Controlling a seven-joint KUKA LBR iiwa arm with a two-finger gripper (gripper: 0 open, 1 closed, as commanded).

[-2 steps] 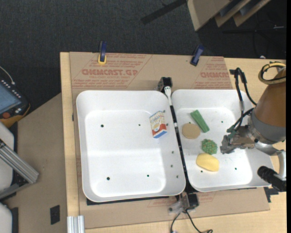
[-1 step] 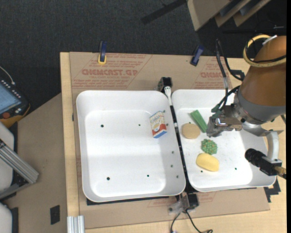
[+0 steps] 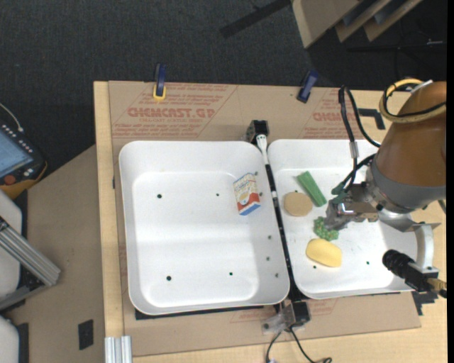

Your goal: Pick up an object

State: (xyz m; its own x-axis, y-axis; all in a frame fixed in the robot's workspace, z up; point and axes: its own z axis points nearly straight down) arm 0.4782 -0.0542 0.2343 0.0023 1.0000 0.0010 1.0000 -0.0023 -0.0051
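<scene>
Gripper, grip state indiscernible: directly over small green leafy object; yellow oval object just below.

The worktop is a brown cardboard sheet with red printed letters, fixed at its far edge by two clamps, one yellow and blue, one blue. Around it lies dark carpet floor. At the left edge stands a device with a blue screen, and below it an aluminium profile. Wooden furniture shows at the top right.
</scene>
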